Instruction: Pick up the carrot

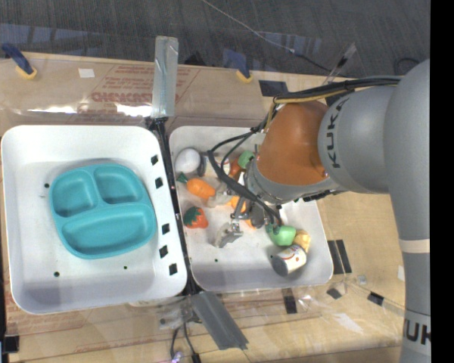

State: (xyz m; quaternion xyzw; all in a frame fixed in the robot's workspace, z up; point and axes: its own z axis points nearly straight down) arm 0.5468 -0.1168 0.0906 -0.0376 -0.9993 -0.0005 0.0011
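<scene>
The carrot [200, 188], orange with a small green end, lies in the upper left part of the right bin [212, 274]. My gripper [228, 234] hangs below the orange wrist band, low over the bin floor. It is to the lower right of the carrot and apart from it. Nothing shows in its grasp.
A red and orange piece with a green top [194, 218] lies left of the gripper. A white ball [188, 159] sits above the carrot. A green fruit [282, 235], a yellow piece [302, 241] and a small can [289, 261] lie to the right. The left bin holds a teal divided plate [102, 209].
</scene>
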